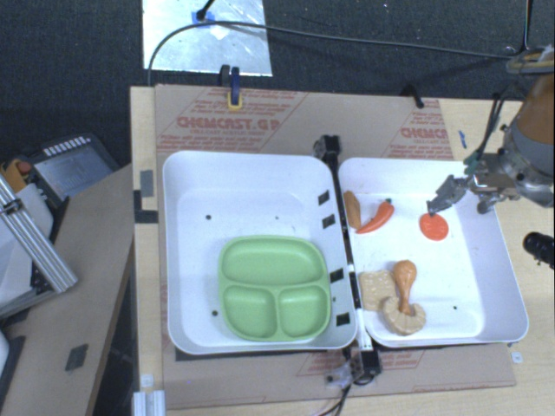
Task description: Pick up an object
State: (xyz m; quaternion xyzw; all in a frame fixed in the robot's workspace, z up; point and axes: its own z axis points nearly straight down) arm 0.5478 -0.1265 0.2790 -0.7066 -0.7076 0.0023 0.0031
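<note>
So the bench has two shallow white bins sitting side by side on a sheet of cardboard. The left bin [186, 232] has a green divided plate [275, 287] in it, three compartments, parked toward the near edge.

The right bin [494, 276] is where all the toy food is. Up near the divider there's a small tan bread-roll-looking piece [351, 208], and just beside it a red chili pepper [376, 217] lying at a slant, the two about touching. Further right there's a flat red-orange round slice [434, 226], maybe tomato, hard to say. Down at the near side there's a tan cracker or toast square [374, 288], and a chicken drumstick [404, 280] lying across a pale round bun-like thing [405, 318].

The arm comes in from the right with the gripper [438, 202] sitting right over the upper edge of that red round slice. I honestly can't tell how the jaws stand from this angle, and I can't see anything between them. The slice looks like it's lying flat on the bin floor.
</note>
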